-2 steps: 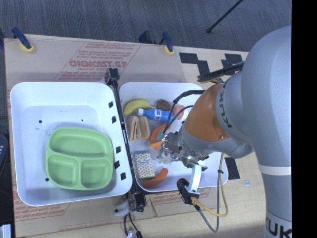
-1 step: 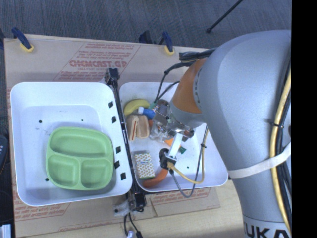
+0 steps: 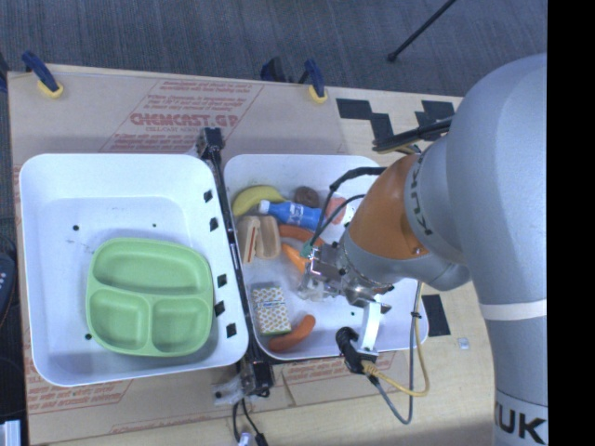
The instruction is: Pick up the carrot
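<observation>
The carrot (image 3: pixel 294 253) is a small orange piece in the middle of the right bin (image 3: pixel 398 340), partly hidden under the wrist. My gripper (image 3: pixel 316 277) hangs straight down over the bin, just right of and touching or nearly touching the carrot's near end. The grey arm with its orange band (image 3: pixel 386 216) covers the bin's right half.
Around the carrot lie a banana (image 3: pixel 255 198), a blue and white bottle (image 3: pixel 293 214), a hot dog bun (image 3: pixel 260 240), a brown lump (image 3: pixel 307 195), a small patterned box (image 3: pixel 271 308) and an orange-red sausage (image 3: pixel 291 333). The left bin (image 3: pixel 56 184) holds a green divided plate (image 3: pixel 149 295).
</observation>
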`<state>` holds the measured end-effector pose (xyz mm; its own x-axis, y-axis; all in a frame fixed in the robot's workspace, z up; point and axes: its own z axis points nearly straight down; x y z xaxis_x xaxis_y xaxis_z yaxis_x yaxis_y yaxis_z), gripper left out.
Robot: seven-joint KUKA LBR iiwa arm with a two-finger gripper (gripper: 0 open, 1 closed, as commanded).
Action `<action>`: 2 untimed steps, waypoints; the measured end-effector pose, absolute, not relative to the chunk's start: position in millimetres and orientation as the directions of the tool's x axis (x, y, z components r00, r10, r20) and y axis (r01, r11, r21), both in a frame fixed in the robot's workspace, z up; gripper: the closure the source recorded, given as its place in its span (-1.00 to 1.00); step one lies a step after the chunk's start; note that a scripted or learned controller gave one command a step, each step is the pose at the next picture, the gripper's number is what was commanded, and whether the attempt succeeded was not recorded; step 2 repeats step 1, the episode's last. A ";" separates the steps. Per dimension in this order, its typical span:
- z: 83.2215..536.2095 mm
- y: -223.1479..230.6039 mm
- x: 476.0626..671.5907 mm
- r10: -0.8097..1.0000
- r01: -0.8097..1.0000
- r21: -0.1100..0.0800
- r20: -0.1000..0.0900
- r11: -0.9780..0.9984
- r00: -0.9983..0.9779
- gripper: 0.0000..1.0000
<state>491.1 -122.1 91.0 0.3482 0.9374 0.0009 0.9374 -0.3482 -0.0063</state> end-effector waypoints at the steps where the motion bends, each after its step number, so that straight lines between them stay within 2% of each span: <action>1: 191.5 -58.7 477.7 0.931 0.931 -0.005 0.001 -0.365 0.365 1.00; 2: 191.5 -58.7 477.7 0.931 0.931 -0.005 0.001 -0.365 0.365 1.00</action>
